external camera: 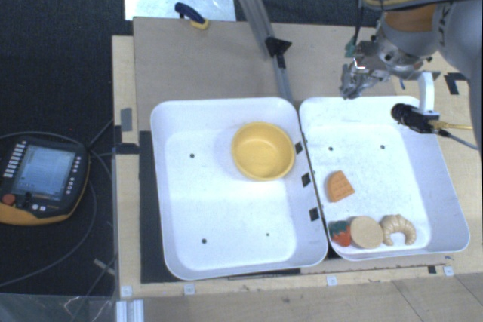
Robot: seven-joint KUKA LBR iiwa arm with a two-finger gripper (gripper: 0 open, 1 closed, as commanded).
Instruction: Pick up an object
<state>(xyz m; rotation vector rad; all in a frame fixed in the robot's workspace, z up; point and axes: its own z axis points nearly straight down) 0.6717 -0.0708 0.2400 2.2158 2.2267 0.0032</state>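
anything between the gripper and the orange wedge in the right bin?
Nothing visible. The gripper hangs over the far rim of the right white bin; the orange wedge-shaped piece lies nearer, with bare bin floor between them. The round beige disc and croissant-shaped piece sit beyond it.

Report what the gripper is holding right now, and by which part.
Nothing is visibly held: the two-finger gripper hangs over the far edge of the right white bin, with no object seen at its tip.
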